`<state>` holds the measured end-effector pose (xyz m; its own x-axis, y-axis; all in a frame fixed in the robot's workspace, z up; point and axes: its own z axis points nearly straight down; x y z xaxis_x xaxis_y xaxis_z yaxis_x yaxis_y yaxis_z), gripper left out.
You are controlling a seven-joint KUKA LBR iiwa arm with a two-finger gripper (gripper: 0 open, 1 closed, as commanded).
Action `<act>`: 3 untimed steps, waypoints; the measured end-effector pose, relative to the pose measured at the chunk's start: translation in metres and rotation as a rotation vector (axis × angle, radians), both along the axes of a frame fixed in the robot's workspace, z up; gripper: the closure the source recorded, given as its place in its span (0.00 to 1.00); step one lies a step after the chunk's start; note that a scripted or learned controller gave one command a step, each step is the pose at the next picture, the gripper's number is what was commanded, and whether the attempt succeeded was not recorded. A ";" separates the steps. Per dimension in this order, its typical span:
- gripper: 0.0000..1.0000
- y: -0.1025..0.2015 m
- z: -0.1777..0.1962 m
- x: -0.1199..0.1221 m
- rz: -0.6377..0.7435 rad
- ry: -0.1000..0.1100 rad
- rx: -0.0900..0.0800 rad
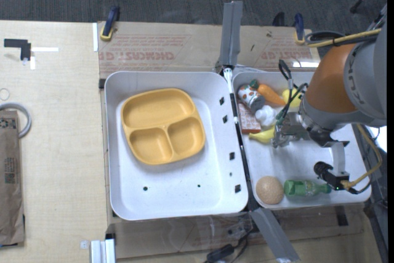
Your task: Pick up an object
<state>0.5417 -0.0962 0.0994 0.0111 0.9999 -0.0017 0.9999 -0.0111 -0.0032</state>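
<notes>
Yellow banana (263, 135) lies in the right bin (306, 201), touching my gripper (280, 137), which is low beside it. Can't tell the claw's state from the cam view. Nothing lifted yet imo: grasp and raise both left. Potato (269, 190) and green bottle (306, 188) sit nearer the front; divided plate (162, 126) in the left bin (178, 200).

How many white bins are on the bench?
2: the left bin holds a yellow divided plate; the right bin sits against it, partly covered by the arm.
</notes>
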 end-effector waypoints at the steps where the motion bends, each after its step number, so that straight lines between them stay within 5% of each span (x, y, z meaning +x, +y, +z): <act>1: 1.00 0.074 0.092 0.068 -0.106 -0.002 -0.001; 2: 1.00 -0.005 0.116 0.070 0.130 -0.003 -0.001; 3: 0.00 -0.005 0.116 0.070 0.130 -0.003 -0.001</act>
